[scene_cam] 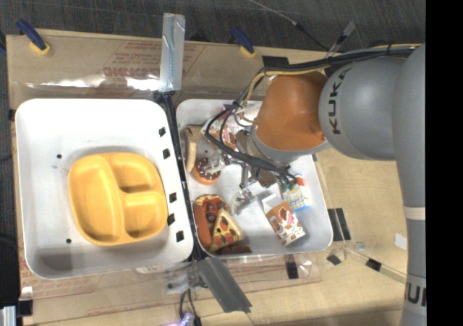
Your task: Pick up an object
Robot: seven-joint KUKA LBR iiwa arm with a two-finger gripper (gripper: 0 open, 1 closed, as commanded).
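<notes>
Gripper over the right bin: which item lies nearest

Gripper [248,191]: we are reading it as the small metal fingers hanging below the orange wrist band [289,116], inside the right bin [322,234]. The view is too cluttered with cables for us to tell how far they are parted, and we are seeing nothing clearly between them.

Pizza-slice toy [215,225]: lying just below and to the view's left of the fingertips, in the bin's near-left corner, its long axis running roughly along the bin's left wall. We are judging it the nearest candidate, though its place against the wall may be crowding one finger.

Small printed carton [286,222]: lying just below and to the view's right of the fingertips, tilted, free of the walls.

Brown round item [206,168]: lying to the view's left of the fingertips, near the dividing wall.

Left bin [29,173]: holding a yellow divided tray [116,196], well apart from the arm.
</notes>
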